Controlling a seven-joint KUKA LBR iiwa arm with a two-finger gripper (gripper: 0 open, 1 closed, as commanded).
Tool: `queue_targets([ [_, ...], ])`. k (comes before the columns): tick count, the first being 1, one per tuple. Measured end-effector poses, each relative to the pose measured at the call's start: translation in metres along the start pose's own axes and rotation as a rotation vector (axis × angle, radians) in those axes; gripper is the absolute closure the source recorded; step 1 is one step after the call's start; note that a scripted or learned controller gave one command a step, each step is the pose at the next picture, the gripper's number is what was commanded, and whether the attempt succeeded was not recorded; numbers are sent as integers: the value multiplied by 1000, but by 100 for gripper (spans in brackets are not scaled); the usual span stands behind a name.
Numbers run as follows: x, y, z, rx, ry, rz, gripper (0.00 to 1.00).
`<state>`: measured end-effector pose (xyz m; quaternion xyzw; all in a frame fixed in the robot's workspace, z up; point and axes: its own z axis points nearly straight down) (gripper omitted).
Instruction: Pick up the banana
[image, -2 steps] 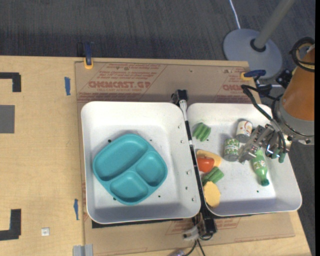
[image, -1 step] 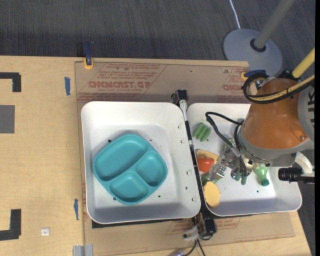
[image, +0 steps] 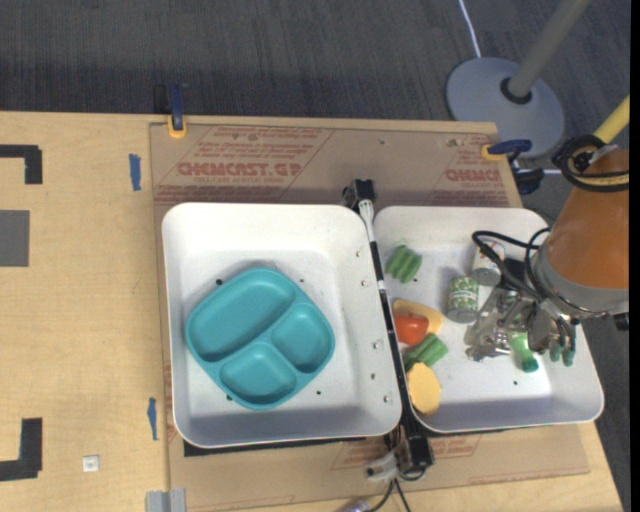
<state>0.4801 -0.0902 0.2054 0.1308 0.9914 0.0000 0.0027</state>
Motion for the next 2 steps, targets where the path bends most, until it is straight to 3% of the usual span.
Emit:
queue_targets([
  [1,-4,-12,118,-1,-3,-71,100],
  [2,-24,-87,-23,1,0,-87,100],
])
